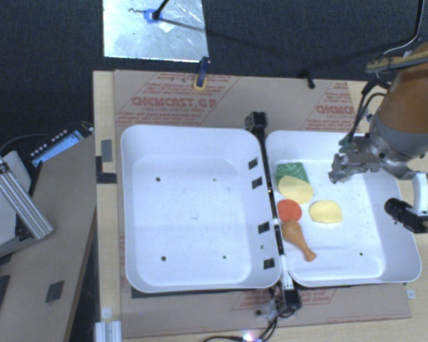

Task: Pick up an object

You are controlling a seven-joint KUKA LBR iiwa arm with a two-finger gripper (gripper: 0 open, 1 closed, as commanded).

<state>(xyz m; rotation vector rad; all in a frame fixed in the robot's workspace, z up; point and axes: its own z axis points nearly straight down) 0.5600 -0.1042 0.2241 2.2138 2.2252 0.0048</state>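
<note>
End effector: the end effector (344, 168) hangs over the far half of the right bin (392, 262). You cannot tell how far open it is, and you see nothing in its hold.
Nearest pick: the yellow lump (326, 211) lies near it on the camera side, apart from everything else. It looks like your cleanest target.
Risk there: it looks rounded, so an off-centre close could squirt it away across the bin floor.
Next out: the pale yellow piece (296, 189) overlaps the green piece (292, 170), on the side toward the left bin (192, 212).
Risk there: coming down on that pair, you may pinch both or nudge one and grip neither.
Farther: the red ball (289, 209) and the orange drumstick (298, 239) touch each other, close against the wall between the bins.
In the way: that wall leaves little room on its side, so a descent there may strike the rim.
</note>
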